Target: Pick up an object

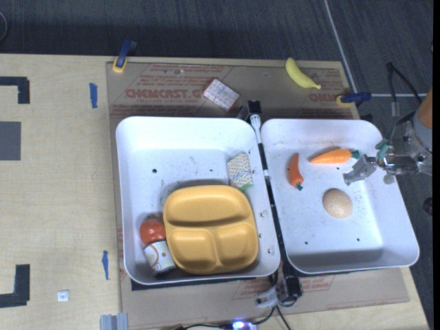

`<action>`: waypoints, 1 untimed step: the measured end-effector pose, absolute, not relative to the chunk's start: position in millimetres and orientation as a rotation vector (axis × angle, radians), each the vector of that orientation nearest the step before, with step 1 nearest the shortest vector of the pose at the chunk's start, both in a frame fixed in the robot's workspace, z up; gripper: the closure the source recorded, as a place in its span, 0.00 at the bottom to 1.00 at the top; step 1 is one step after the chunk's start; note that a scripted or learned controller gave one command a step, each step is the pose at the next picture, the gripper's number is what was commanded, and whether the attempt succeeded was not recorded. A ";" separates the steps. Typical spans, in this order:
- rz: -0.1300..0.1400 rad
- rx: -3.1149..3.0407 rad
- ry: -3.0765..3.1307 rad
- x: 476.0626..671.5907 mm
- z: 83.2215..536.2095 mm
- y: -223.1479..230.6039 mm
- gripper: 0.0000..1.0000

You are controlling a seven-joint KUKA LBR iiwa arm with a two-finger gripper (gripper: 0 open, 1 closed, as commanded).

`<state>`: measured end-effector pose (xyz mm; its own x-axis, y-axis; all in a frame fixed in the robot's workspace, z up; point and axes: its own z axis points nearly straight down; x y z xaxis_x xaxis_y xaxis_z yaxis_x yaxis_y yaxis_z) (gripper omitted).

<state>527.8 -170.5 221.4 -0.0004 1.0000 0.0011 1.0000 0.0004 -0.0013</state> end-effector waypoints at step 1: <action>-0.001 -2.221 -2.223 542.0 89.7 -103.5 0.00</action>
<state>542.0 -103.5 89.7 -0.0008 1.0000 0.0002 1.0000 0.0008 0.0011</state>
